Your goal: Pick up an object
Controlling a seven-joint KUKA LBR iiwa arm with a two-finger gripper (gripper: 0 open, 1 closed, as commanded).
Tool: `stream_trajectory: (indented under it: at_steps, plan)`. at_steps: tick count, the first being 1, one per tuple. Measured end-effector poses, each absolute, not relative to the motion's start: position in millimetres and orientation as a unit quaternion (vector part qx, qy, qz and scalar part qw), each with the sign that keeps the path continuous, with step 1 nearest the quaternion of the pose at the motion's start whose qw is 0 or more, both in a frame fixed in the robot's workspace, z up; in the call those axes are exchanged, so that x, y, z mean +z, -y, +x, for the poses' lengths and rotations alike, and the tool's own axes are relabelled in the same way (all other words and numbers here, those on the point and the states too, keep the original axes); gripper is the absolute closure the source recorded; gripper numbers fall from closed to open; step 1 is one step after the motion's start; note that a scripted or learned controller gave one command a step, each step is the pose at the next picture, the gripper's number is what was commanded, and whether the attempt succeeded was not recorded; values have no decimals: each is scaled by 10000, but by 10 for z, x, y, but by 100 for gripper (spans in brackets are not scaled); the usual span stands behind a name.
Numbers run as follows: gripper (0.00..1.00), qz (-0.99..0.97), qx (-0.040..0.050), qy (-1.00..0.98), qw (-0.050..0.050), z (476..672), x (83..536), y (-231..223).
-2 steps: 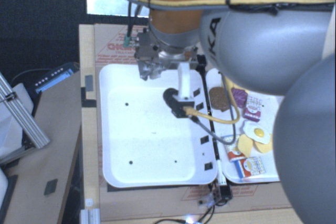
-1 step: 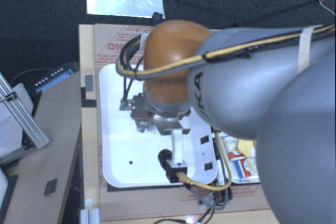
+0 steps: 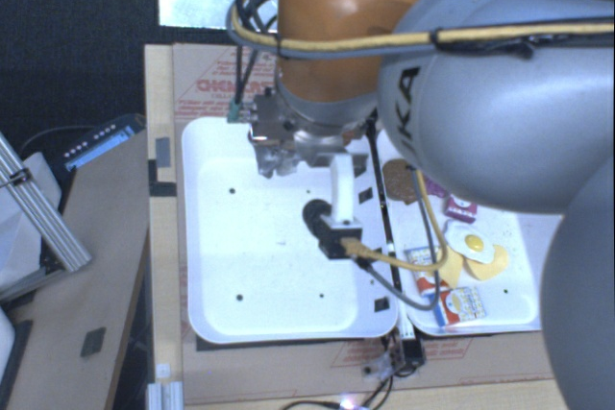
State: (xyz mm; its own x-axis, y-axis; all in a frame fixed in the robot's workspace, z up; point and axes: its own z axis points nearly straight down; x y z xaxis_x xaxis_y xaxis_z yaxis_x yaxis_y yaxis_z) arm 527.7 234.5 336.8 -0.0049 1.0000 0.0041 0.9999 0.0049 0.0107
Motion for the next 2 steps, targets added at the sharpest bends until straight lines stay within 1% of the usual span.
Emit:
stream_trajectory:
  at_steps: [1, 2]
  plan:
    - [100, 7065, -51, -7077, -26, 4833, 2320, -2342]
    - [100, 7056, 75, -7086, 34, 5301, 3539, -2343]
